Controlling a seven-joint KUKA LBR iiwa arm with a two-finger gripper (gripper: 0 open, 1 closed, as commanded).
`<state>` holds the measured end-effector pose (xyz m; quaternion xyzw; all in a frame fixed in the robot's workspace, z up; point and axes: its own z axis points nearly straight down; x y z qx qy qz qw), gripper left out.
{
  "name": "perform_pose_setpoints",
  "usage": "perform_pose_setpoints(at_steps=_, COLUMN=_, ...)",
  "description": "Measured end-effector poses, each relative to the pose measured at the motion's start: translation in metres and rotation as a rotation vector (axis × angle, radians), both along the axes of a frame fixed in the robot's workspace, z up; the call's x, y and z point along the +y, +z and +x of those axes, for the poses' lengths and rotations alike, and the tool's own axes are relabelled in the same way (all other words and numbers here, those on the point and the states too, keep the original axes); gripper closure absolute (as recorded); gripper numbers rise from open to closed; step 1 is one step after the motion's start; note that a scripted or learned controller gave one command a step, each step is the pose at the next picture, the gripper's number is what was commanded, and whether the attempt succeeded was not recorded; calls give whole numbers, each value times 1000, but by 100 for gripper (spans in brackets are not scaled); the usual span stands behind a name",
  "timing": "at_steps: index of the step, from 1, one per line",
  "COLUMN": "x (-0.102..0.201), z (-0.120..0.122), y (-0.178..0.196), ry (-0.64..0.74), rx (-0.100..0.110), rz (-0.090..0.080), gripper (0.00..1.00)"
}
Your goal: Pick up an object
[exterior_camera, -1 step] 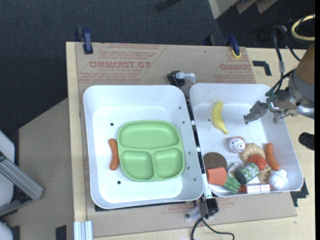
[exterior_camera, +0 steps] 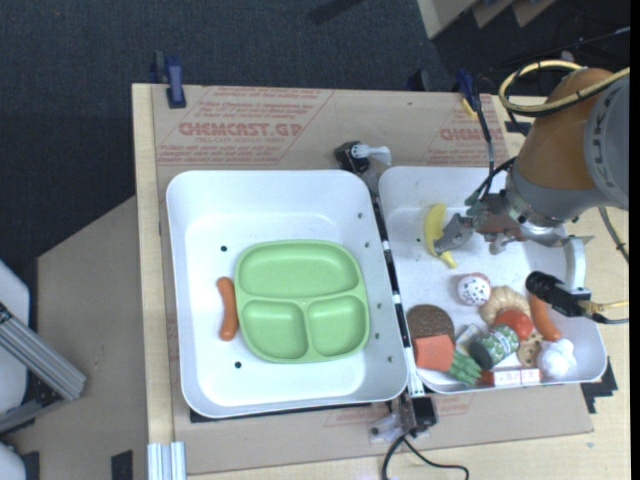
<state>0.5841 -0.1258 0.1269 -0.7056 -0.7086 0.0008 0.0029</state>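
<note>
The grey arm with its orange band reaches in from the right over the right shallow white bin [exterior_camera: 400, 183]. Its 2-finger gripper [exterior_camera: 455, 236] sits low beside a yellow plastic banana [exterior_camera: 435, 230] near that bin's upper left; whether the jaws are open or closed cannot be told, and nothing is seen between them. Below lies a heap of toy food: a white speckled ball [exterior_camera: 474, 289], a brown round patty [exterior_camera: 429, 321], a red-orange block [exterior_camera: 434, 352] and an orange carrot [exterior_camera: 543, 318]. The left white bin [exterior_camera: 190, 268] holds a green 3-compartment plastic plate [exterior_camera: 300, 300], with an orange sausage [exterior_camera: 228, 308] just beside its left edge.
</note>
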Motion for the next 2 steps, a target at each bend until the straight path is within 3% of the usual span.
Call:
perform_pose_setpoints(at_steps=1, x=24, z=17, y=-45, ry=-1, rx=0, rz=0, gripper=0)
perform_pose_setpoints(at_steps=2, x=23, z=18, y=-32, ry=-4, rx=-5, rz=-2, gripper=100)
